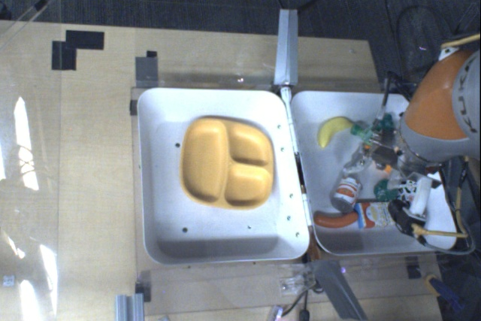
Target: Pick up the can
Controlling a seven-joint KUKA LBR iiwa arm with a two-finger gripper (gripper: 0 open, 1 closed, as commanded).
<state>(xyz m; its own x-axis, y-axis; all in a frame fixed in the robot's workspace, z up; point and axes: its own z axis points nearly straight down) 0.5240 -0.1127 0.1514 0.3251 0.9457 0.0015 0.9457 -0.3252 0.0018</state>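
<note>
- In the right bin (301, 162), lower middle, the can (346, 192) lies tipped, long axis running lower left to upper right, just above the sausage (334, 219).
- The arm (443, 105) leans in from the right edge, gripper (372, 154) low beside the can; can't tell its state.
- A banana (332, 130) sits upper left of it.

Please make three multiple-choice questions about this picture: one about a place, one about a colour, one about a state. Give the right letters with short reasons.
1. Where is the can?
A. left bin
B. right bin
C. on the bench outside the bins

2. What colour is the big compartment tray in the left bin?
A. yellow
B. blue
C. green

3. How does the can rest?
A. lifted above the bin
B. lying in the bin
C. standing on the tray

Key: 1 B, it lies in the right bin near the sausage. 2 A, the tray is yellow. 3 B, it lies on the bin floor beside the end effector.
</note>
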